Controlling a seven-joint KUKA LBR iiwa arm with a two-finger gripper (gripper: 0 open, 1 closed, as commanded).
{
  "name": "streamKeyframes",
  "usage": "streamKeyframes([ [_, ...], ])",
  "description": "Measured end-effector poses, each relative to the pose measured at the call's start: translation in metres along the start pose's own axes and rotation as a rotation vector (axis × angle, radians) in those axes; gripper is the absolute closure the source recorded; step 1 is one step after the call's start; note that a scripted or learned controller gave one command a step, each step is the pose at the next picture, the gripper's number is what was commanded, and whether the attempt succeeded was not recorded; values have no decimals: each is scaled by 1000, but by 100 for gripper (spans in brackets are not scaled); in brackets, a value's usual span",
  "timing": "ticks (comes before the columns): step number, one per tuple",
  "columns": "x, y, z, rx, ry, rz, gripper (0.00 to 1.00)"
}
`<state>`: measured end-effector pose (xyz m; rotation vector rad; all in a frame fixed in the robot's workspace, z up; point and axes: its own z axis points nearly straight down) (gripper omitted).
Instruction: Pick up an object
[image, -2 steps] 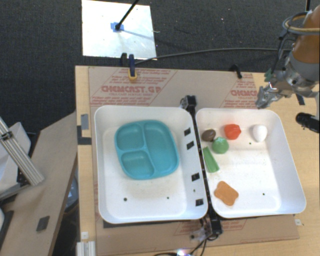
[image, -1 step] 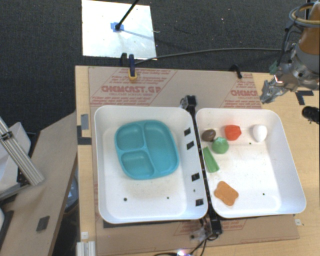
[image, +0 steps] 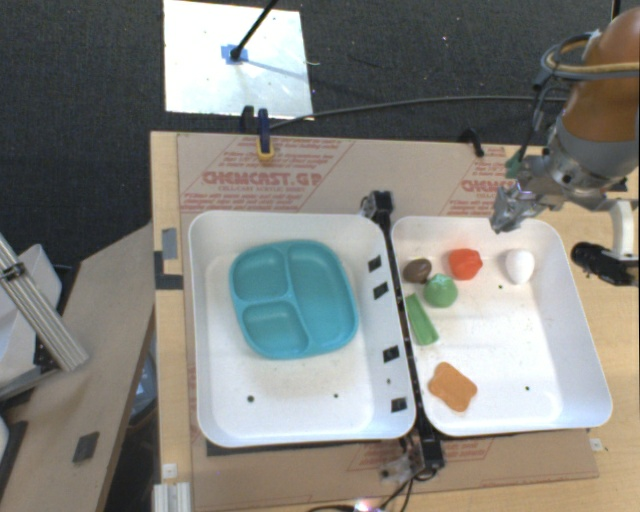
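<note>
— Above the right bin's (image: 575, 300) far rim, what is recorded?
— Gripper (image: 507, 216) hangs there; whether it is open or closed cannot be told, and nothing is seen in it.
— Nearest objects?
— White egg-shaped piece (image: 518, 266) just below it, then red piece (image: 465, 263), brown piece (image: 417, 269), green round piece (image: 440, 291).
— Orientation?
— Green long piece (image: 421, 320) lies by the divider, long axis running near to far. Orange piece (image: 453, 386) lies nearer, slanted.
— Left bin (image: 215, 400)?
— Holds a teal compartment tray (image: 294, 298).
</note>
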<state>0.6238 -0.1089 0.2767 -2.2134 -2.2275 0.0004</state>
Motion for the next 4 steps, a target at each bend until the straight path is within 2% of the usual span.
streamKeyframes([
  [1, 51, -24, 1, -1, 1, -2, 100],
  [2, 107, -49, 17, 1, 1, -2, 100],
  [3, 155, -62, 27, -1, 1, -2, 100],
  [4, 203, -85, 34, 0, 0, -2, 100],
])
